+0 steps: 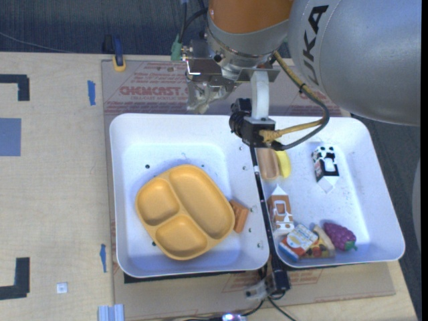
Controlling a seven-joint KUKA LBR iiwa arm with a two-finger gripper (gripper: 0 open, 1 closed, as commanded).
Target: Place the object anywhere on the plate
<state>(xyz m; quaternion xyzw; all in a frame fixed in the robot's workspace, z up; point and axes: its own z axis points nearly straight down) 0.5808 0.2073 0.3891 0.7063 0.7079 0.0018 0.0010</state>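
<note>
Gripper hangs at upper centre of the frame, over the bench just beyond the top rim of the left bin; open or closed, cannot tell from this angle; nothing seen held in it.

Progress, as a judgement: task at its very start; no pick made, nothing set down where it belongs.

Plate, yellow, three compartments, lies in the lower middle of the left bin; below the gripper in the frame and well apart from it; all three compartments bare. Orange block touches the plate's right edge but sits off it, on the bin floor.

Which thing counts as the object: cannot tell. Most candidates lie in the right bin, all lower right of the gripper, none under it:
- tan roll with a yellow piece just beside it, upper left of that bin, near the wall between the bins;
- black-and-white piece further right;
- orange-and-white carton below the roll;
- colourful packet and purple grape bunch along the bin's lower edge.

Left to do, by my reading: everything; travel to a thing, grasp it, carry it over the left bin, release onto the plate. Tan roll is nearest the gripper; orange block is nearest the plate.
</note>
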